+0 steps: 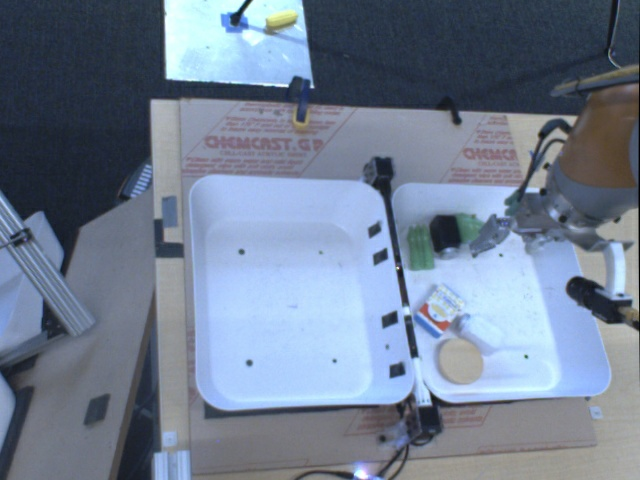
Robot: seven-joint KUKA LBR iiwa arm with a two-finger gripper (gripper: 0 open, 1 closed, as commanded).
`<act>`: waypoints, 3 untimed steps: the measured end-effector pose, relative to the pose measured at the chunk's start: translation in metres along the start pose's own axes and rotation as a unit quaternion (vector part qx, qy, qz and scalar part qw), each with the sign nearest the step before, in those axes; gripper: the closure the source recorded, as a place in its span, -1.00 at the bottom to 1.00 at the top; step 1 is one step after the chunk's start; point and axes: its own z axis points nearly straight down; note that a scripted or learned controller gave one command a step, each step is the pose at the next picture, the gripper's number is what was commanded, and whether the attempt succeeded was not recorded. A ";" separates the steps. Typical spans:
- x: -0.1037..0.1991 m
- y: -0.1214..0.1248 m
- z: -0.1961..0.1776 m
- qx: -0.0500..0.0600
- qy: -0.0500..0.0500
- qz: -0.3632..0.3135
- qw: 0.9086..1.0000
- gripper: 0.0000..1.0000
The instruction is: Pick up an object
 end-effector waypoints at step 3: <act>0.049 0.083 0.119 0.032 0.004 0.006 0.999 -1.00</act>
